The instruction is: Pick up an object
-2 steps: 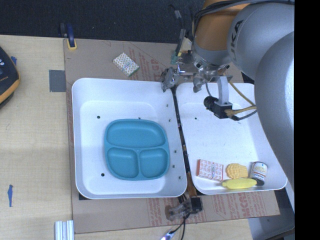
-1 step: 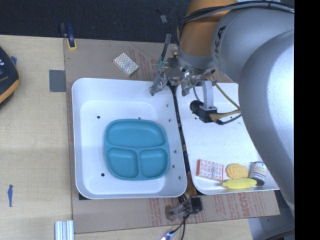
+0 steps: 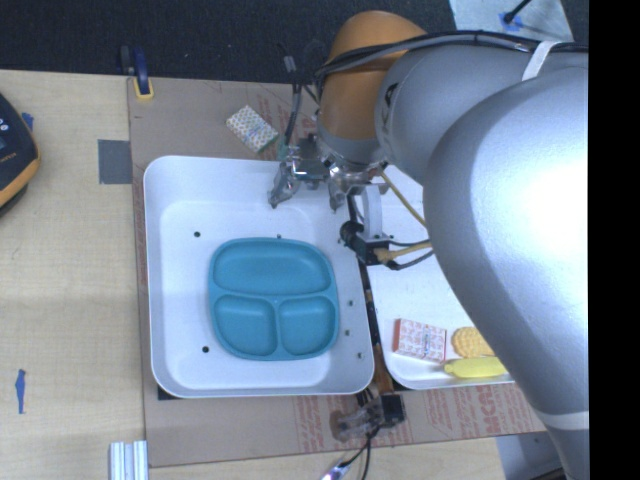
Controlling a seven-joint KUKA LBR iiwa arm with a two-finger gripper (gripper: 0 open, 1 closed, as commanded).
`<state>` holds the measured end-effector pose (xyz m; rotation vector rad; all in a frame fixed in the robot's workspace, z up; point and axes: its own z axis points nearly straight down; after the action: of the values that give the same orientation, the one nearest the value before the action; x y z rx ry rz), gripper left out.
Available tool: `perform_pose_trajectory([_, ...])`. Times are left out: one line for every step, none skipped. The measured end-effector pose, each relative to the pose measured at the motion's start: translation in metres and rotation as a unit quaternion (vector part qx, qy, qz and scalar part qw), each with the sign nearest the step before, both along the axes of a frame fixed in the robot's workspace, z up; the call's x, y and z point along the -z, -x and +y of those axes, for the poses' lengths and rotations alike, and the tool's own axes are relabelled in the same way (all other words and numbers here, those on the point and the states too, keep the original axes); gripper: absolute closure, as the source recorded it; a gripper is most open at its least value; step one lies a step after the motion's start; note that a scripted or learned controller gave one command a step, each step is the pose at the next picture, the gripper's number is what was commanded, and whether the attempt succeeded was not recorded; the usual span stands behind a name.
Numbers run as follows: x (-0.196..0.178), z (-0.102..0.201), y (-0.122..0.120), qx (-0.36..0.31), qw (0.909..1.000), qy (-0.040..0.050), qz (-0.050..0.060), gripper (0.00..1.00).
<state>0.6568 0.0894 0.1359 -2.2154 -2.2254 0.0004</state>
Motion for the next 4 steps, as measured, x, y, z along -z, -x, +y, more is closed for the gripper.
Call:
perform_pose_trajectory([0.015,0.109,0.093,-0.002,1.0,0.0017,0.003,0.0])
perform_pose_trajectory([-0.001,0.111,0.018,-0.001,1.0,0.0006,0.001,0.0])
perform_pose_trajectory([-0.183,0.059,0.035,0.0,1.0,0.0004,0.0,0.0])
perform_pose_trajectory([-0.062,0.071,0.009,-0.001,1.0,0.0016,0.004,0.0])
